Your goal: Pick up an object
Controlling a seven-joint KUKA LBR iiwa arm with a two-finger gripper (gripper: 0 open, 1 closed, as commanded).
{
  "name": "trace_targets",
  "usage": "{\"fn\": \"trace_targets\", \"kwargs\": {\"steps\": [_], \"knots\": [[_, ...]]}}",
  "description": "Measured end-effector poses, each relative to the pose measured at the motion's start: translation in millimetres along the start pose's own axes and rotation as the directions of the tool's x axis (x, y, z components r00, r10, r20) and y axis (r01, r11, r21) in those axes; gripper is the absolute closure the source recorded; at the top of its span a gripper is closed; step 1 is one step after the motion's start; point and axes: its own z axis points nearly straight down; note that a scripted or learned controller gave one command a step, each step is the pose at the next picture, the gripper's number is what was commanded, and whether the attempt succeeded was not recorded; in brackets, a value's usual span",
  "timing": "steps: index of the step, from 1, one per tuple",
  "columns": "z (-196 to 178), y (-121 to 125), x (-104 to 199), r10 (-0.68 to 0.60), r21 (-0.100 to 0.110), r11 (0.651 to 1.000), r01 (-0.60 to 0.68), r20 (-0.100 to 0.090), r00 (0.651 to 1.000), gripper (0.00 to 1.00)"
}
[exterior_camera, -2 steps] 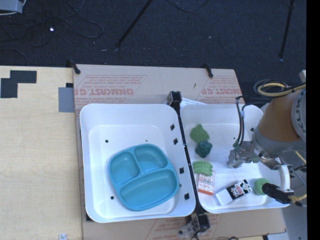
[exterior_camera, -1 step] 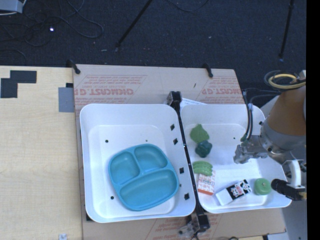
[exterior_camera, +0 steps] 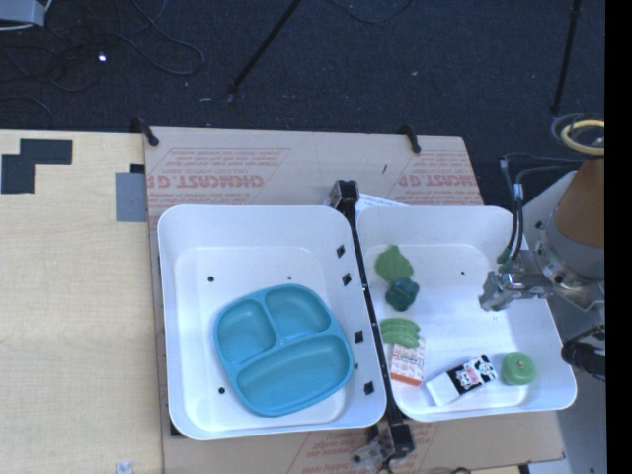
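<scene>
Two shallow white bins sit side by side on the worktop (exterior_camera: 69, 304), over a sheet of brown cardboard (exterior_camera: 296, 171), and the black clip divider (exterior_camera: 357, 294) where their rims meet serves as the landmark here. Left of that divider, the left bin (exterior_camera: 188, 235) carries a blue three-compartment plate (exterior_camera: 284, 349), lying flat and turned at a slant. Right of the divider, the right bin (exterior_camera: 444, 235) holds the loose pieces: a light green toy (exterior_camera: 394, 263) just beside the divider with a dark teal one (exterior_camera: 402, 293) touching its lower edge; below them a green leafy piece (exterior_camera: 400, 330) resting against an orange-and-white packet (exterior_camera: 406, 361); farther from the divider, a small black-and-white carton (exterior_camera: 462, 378) lying tilted, and a round green object (exterior_camera: 517, 368) near the bin's far corner. The claw (exterior_camera: 497, 296) (grey metal, reaching in from the right) hangs over the right bin's far side, well apart from every piece; nothing sits between its fingers, though whether they stand wide or narrow cannot be told.
</scene>
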Motion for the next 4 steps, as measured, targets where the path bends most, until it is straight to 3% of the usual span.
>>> {"fn": "trace_targets", "kwargs": {"steps": [1, 2, 4], "knots": [[-47, 10, -1, -0.001, 0.001, 1.0, 0.001, 0.0, 1.0, 1.0], [-30, 25, 48, -0.003, 0.007, 1.0, 0.004, -0.003, 1.0, 1.0], [-32, 59, 165, -0.005, 0.005, 1.0, 0.005, -0.002, 1.0, 1.0]]}}
